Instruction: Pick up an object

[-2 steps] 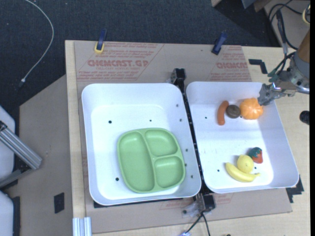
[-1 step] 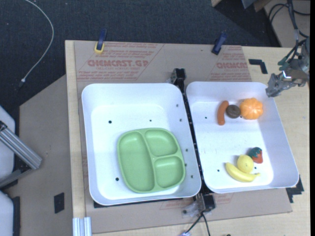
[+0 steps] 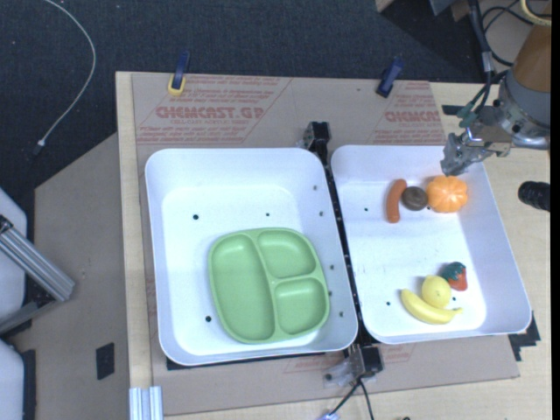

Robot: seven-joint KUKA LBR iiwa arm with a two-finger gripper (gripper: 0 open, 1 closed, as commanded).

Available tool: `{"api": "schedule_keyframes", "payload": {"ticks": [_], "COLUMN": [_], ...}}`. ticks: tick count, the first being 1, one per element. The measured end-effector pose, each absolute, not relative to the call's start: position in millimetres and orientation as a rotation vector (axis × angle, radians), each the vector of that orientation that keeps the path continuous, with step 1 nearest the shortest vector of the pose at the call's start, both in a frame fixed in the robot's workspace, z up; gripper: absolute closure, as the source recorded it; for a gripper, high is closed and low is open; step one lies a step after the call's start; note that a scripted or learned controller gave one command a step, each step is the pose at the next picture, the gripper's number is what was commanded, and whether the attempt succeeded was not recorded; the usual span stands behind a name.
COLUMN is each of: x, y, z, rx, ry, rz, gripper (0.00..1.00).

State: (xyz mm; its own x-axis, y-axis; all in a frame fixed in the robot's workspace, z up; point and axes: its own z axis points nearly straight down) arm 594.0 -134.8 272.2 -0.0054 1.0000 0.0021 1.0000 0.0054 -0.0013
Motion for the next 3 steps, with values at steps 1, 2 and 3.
{"api": "schedule_keyframes", "payload": {"ticks": [1, 2, 3], "x": [594.1, 574.4, 560.8], "y": [-86.2, -29.4, 19.2], "z": [260.0, 250.2, 234.8], "rx": [-2.213, -2.212, -2.212], "ry": [-2.225, -2.225, -2.224], "rz": [0.0, 0.001, 0.002], "gripper": [1.0, 1.0, 1.0]}}
